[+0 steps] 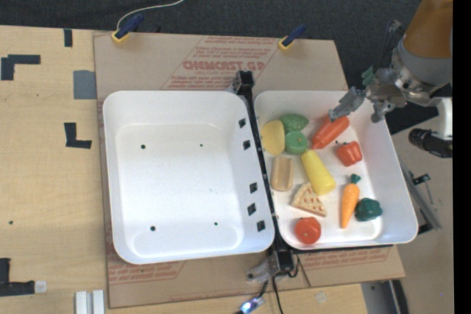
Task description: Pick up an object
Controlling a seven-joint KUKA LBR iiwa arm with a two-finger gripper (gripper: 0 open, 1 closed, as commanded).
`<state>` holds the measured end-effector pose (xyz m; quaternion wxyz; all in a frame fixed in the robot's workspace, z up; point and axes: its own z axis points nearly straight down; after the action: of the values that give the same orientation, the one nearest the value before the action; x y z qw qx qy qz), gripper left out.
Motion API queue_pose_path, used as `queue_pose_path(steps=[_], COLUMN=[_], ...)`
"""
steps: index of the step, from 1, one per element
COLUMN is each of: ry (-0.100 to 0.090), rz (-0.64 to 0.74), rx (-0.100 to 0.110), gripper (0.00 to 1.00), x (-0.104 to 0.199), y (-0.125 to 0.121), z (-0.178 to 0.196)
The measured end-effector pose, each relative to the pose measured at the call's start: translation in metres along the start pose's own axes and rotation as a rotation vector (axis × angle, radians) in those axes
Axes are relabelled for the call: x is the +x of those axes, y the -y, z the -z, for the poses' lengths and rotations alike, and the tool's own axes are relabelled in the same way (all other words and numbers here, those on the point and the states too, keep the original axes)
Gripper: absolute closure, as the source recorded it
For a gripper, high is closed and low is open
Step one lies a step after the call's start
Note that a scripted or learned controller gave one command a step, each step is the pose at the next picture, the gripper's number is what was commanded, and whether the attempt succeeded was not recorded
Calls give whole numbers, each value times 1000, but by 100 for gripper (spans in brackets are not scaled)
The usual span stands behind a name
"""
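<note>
camera view: chili pepper (pixel 330 130) beneath gripper (pixel 360 104)

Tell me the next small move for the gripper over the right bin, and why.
Probably lower straight down toward the red-orange pepper. The gripper sits at the right bin's upper edge, one finger right above that pepper's upper end, with nothing visibly between the fingers. It is the nearest item; the small red pepper lies just below it, so descend carefully.
</note>
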<state>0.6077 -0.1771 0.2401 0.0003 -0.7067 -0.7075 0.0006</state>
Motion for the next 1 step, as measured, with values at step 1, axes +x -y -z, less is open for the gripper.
queue_pose_path(steps=[1], ry=[2], rz=[1], rx=[0], gripper=[0], x=[-16], y=[-11], z=[-134])
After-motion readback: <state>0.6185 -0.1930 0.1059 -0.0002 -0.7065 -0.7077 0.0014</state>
